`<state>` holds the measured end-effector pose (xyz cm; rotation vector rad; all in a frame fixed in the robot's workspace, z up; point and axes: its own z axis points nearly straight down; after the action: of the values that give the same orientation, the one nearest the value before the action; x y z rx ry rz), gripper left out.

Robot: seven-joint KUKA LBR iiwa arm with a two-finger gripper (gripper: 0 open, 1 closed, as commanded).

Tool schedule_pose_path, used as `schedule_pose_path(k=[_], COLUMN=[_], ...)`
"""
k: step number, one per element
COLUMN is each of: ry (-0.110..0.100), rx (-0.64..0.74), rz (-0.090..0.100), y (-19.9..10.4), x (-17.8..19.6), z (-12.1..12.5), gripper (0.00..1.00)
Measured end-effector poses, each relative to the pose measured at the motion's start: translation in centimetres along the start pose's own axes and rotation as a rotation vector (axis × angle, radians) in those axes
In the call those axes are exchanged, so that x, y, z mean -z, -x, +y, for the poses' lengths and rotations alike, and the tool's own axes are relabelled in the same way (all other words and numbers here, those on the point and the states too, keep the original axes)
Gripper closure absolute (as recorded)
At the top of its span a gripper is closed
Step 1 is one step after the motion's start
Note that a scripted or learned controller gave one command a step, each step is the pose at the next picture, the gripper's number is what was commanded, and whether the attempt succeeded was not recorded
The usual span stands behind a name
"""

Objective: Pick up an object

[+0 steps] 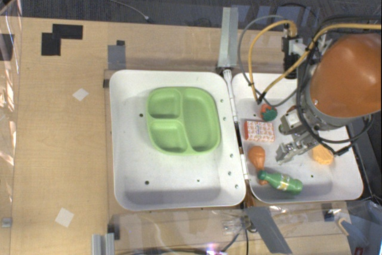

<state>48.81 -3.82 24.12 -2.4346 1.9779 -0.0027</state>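
The right bin [352, 188] holds several small objects. A green bottle [280, 181] lies on its side near the front wall. An orange-brown rounded piece [256, 156] sits just above it. A white packet with a red pattern [259, 131] lies flat beside the bin's left wall. A small red and green item [267, 110] rests further back. A yellow-orange chunk [323, 156] lies at the right. My gripper [291, 150] hangs low over the bin's middle, between the packet and the yellow chunk, right of the rounded piece. I see nothing held in it.
The left bin [131, 188] holds a green three-compartment plate [182, 120]. A metal divider [230, 98] separates the two bins. Yellow and black cables [262, 51] loop over the back of the right bin. The arm's orange band [346, 77] covers the bin's back right.
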Motion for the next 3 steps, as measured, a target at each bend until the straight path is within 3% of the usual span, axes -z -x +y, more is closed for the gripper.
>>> schedule_pose_path(k=[1, 2, 3], ry=[0.002, 0.002, -0.001], rx=[0.655, 0.101, -0.483], rz=[0.000, -0.002, 0.001], y=[-3.7, 0.3, 0.7], x=[-0.1, -5.2, -5.6], z=[0.8, -3.0, -0.9], gripper=[1.00, 1.00, 1.00])
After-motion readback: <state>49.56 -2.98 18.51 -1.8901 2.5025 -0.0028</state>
